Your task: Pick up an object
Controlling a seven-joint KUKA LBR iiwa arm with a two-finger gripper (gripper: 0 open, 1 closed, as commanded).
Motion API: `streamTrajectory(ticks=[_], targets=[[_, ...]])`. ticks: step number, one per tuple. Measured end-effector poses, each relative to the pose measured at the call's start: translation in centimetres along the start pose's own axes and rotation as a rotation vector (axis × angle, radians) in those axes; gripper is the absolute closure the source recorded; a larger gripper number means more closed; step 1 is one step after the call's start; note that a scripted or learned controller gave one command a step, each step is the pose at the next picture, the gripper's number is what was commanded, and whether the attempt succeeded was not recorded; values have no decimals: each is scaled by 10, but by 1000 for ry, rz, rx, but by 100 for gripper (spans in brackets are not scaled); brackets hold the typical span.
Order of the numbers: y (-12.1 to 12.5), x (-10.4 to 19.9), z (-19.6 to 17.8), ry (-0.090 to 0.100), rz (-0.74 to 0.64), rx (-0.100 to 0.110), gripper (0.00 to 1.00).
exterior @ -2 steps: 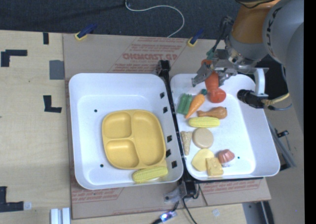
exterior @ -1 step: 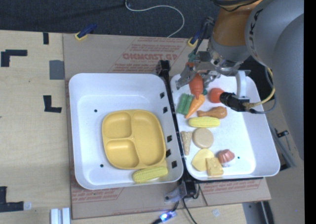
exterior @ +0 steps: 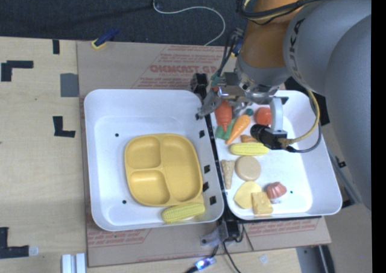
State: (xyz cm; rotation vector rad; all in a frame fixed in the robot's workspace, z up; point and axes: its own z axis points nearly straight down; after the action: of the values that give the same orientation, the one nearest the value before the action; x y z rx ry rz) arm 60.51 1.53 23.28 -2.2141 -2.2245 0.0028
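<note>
My gripper [exterior: 231, 100] hangs low over the far left corner of the right bin [exterior: 313, 169], under the orange wrist band. Directly below it lie a red-orange carrot piece [exterior: 224, 115], an orange carrot [exterior: 239, 127] and a red tomato-like piece [exterior: 263, 114]. The gripper body hides whether it touches any of them. Nearer the front of that bin are a corn cob [exterior: 249, 149], a round tan disc [exterior: 248, 168], a cracker-like strip [exterior: 227, 173], a yellow slice [exterior: 243, 194], a cheese wedge [exterior: 262, 204] and a small red piece [exterior: 276, 190].
The left bin [exterior: 105, 145] holds a yellow divided plate [exterior: 163, 168] and a second corn cob [exterior: 183, 211] at its front edge. The big grey arm [exterior: 338, 55] covers the right bin's far right side. A black cable [exterior: 301, 136] loops from the wrist.
</note>
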Motion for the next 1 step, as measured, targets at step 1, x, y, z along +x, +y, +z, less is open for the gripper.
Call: streamTrajectory(ticks=[1], targets=[[-5,28,19,-1,1,1,100]])
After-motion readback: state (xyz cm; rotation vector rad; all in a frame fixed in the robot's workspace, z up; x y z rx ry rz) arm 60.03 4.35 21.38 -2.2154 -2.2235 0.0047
